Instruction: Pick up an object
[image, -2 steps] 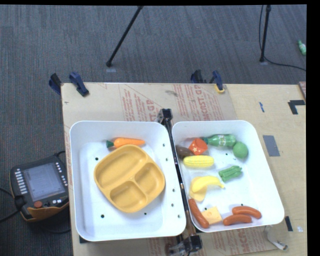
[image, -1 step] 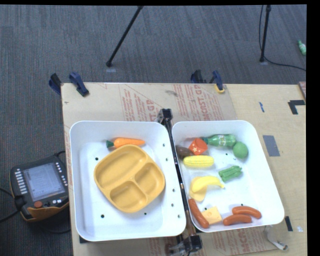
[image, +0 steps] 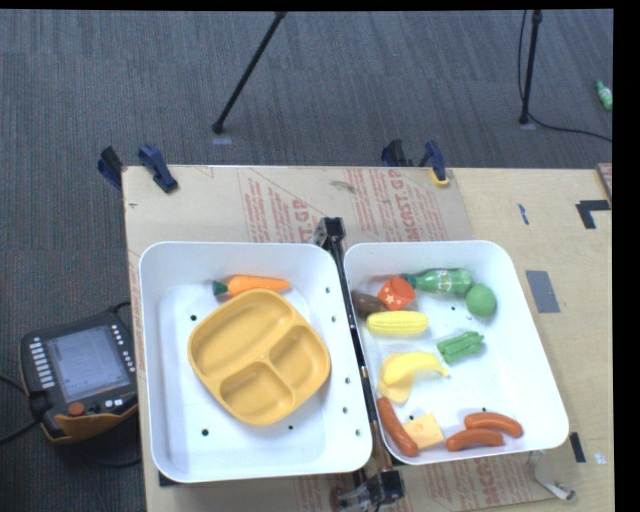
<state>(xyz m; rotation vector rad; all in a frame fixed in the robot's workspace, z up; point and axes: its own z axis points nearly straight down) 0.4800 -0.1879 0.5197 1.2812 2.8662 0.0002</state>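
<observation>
Two white bins sit side by side on the table (image: 500, 205). The left bin (image: 165, 400) holds a yellow divided plate (image: 258, 356), with a carrot (image: 255, 285) just beyond its far edge. The right bin (image: 520, 390) holds a corn cob (image: 397, 323), banana (image: 412, 368), green pod (image: 460, 346), lime (image: 481, 300), cheese wedge (image: 424, 430) and sausages (image: 480, 430). The pincer's state cannot be told.
</observation>
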